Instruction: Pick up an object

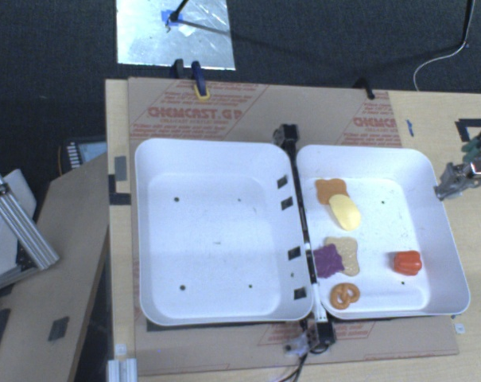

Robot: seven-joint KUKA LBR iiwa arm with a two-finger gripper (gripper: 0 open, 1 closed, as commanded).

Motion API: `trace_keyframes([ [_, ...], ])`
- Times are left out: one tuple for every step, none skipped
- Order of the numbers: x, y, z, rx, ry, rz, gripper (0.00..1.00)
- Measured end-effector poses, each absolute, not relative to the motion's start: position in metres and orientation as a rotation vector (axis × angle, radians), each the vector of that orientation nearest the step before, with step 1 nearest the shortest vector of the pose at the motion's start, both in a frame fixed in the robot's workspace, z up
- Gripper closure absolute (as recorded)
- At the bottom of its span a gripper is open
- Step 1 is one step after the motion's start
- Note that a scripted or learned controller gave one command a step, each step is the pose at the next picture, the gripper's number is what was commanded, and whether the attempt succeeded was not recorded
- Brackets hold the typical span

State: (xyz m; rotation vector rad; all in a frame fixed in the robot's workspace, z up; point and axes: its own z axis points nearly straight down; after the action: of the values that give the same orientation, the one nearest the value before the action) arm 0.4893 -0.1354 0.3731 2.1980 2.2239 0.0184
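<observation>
Gripper (463, 175) at right edge, just outside right bin (431, 173) rim; fingers' state can't tell. Right bin holds orange piece (330, 189) touching yellow object (345, 212), purple piece (328, 260) beside beige piece (347, 251), pretzel (344, 295), red object (407, 262). Left bin (216, 229) alongside.

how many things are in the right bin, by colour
orange: 1, the flat orange piece
yellow: 1, the yellow oval
beige: 1, the beige piece
purple: 1, the purple piece
red: 1, the red block
orange-brown: 1, the pretzel shape
total: 6, all in the right bin
</observation>
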Motion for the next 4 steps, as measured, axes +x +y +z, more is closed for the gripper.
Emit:
trace_keyframes([
  [0.501, -0.069, 0.527, 2.196, 2.223, 0.024, 1.0],
  [0.486, -0.011, 0.531, 2.208, 2.232, 0.007, 1.0],
  [0.486, 0.061, 0.469, 2.21, 2.236, -0.001, 1.0],
  [0.491, 0.105, 0.539, 2.208, 2.228, 0.014, 1.0],
])
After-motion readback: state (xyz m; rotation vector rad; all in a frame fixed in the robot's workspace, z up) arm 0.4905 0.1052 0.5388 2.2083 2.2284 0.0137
